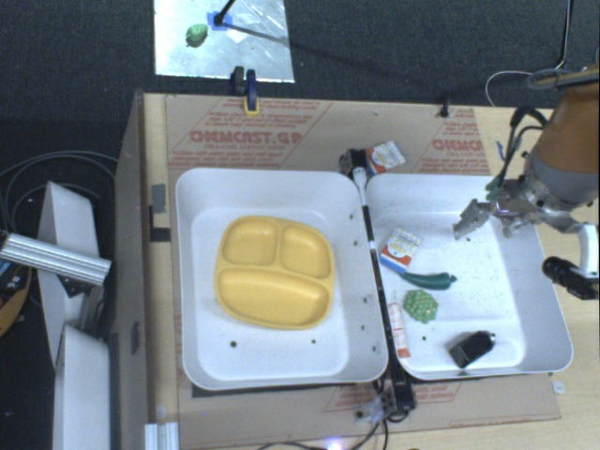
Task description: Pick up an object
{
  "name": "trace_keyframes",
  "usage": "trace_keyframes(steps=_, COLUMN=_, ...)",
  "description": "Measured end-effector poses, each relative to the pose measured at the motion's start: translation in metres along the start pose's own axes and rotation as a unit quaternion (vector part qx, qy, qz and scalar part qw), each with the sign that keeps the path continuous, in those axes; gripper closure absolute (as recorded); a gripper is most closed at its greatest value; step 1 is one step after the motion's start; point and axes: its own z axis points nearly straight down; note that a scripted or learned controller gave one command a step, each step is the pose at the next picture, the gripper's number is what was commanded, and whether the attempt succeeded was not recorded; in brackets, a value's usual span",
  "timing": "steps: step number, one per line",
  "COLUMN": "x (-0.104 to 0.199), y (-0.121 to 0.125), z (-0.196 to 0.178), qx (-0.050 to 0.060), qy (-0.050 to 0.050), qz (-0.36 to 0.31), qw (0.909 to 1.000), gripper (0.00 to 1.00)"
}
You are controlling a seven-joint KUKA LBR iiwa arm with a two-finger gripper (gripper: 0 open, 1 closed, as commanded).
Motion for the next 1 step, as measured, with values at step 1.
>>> trace_keyframes(steps=1, x=0.0636, y=-0.0207, z=0.0339, qx=0.001, qy=0.001, qz=-0.001, qw=1.0, gripper=0.0)
